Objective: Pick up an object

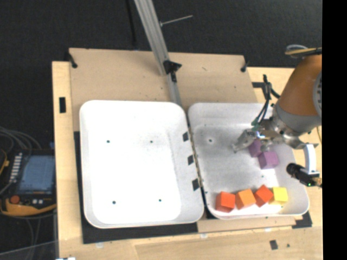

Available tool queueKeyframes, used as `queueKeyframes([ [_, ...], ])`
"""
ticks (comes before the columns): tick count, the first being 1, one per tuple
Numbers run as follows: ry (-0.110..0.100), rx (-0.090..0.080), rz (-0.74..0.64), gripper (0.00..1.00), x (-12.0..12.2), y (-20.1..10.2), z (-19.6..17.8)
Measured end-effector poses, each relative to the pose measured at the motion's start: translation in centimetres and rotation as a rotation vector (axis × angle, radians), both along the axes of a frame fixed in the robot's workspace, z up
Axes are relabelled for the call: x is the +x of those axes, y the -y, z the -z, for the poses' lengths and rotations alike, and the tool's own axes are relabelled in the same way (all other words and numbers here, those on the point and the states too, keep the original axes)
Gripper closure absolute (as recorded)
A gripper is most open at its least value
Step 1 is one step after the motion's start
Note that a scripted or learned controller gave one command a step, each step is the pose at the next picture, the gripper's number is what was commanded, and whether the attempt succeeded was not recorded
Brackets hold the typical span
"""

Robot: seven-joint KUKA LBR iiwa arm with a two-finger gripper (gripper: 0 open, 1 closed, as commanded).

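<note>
Over the right-hand white bin (217,129) the grey arm with its orange band (301,93) reaches in from the right, and its pincer (254,141) hangs low above the bin floor, its metal parts splayed toward the left. Whether its fingers stand apart or closed cannot be told, since they blur together with what lies below.

Just beside the pincer, on its lower right, sit two purple blocks: a small one (255,149) partly under the pincer tip, and a larger purple cube (268,159) touching or nearly touching it. Both are plain, matte, with soft edges; whether the smaller one sits between the fingers cannot be judged.

Along the near wall of the same bin four more blocks lie in a row, close together: a red-orange cube (225,201), an orange cube (245,198), a red cube (264,194) turned on a slant, and a yellow cube (280,194) at the right end. None bears any label or writing that can be read.

The left white bin (135,161) shows a few dark specks on its floor. Both bins rest on a pale wooden desk (217,64). A handheld control pad with a bluish screen (32,177) lies left of the desk; its screen text is too small to read.
</note>
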State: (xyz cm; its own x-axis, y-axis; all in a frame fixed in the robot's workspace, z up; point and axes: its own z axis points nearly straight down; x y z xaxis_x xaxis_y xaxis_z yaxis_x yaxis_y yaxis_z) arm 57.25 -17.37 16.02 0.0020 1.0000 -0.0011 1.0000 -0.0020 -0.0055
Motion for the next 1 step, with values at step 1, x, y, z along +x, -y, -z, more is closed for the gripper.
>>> queueKeyframes([
  [1,0.021,-0.003,0.000,0.00,0.58,0.01,3.27],
])
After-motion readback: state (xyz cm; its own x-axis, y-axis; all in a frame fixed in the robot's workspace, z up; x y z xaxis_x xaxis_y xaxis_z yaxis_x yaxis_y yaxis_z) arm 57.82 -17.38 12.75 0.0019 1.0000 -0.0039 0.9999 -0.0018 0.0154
